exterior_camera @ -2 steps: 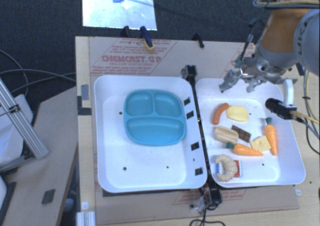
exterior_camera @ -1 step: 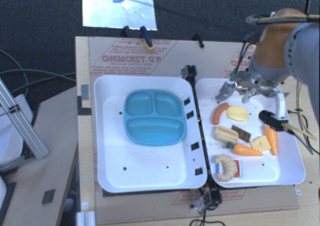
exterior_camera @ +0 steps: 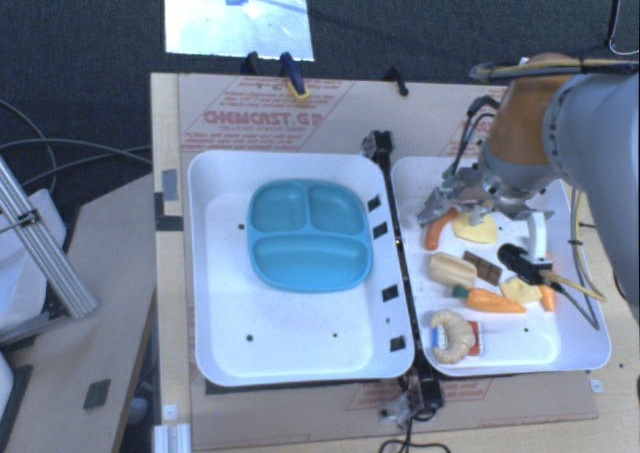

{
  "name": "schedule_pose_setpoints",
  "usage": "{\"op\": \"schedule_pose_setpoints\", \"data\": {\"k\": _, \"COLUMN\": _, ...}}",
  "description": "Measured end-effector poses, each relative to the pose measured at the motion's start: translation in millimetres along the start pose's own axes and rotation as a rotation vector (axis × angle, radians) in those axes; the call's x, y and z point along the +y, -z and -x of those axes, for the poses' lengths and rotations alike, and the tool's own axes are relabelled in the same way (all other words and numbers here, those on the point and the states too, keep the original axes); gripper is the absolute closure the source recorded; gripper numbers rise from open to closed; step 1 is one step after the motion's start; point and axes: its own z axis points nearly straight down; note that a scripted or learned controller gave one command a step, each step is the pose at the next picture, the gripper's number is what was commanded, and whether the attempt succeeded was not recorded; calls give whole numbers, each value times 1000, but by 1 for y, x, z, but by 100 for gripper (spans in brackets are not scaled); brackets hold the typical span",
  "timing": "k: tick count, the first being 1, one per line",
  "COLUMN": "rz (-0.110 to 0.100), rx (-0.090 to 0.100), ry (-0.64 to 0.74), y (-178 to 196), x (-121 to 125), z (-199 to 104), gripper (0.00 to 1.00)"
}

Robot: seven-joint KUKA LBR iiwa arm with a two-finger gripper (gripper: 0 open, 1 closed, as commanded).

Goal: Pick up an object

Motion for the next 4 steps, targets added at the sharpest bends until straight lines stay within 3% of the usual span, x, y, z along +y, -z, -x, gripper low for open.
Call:
{"op": "schedule_pose_setpoints", "data": {"k": 1, "rz": 9, "rx": -1, "ry": 0, "y": -10, "x": 3, "z": 0, "gripper": 0}}
{"op": "schedule_pose_setpoints", "data": {"k": 2, "rz": 12, "rx": -1, "ry": 1, "y": 1, "x": 4, "z": 0, "gripper": 100}}
{"op": "schedule_pose_setpoints", "data": {"k": 4, "rz": 9, "rx": -1, "ry": 3, "y": 111, "x": 7, "z": -2, "gripper": 100}}
